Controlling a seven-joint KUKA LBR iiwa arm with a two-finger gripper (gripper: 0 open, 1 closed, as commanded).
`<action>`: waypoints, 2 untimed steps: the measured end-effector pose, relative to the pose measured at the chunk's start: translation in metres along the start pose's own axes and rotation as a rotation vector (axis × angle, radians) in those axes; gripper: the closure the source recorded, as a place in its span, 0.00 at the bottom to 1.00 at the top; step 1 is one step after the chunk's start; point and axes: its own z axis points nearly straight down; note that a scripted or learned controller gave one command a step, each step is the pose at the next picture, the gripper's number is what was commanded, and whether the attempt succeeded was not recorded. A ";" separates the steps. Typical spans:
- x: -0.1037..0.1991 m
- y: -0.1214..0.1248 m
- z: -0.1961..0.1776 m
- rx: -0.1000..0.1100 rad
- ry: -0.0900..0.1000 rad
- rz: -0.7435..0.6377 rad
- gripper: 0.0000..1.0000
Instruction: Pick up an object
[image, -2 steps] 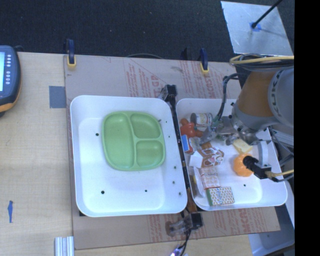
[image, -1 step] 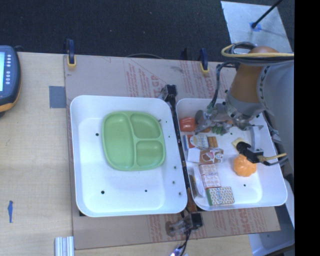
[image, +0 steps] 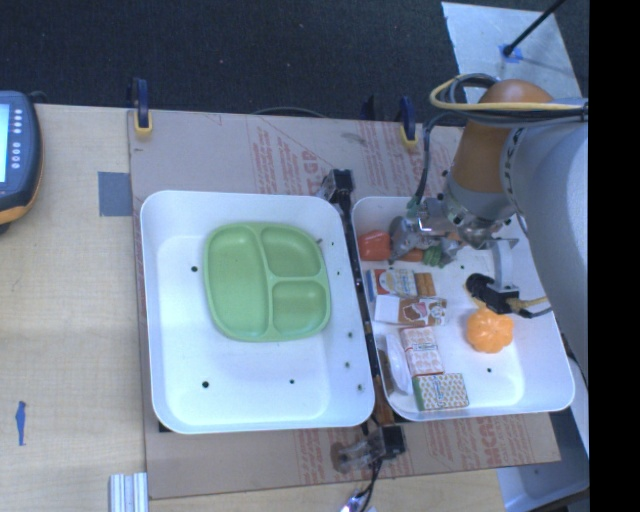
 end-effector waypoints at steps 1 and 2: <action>-0.003 -0.097 0.004 -0.027 0.017 -0.011 0.00; -0.006 0.011 -0.029 -0.043 0.014 -0.015 0.00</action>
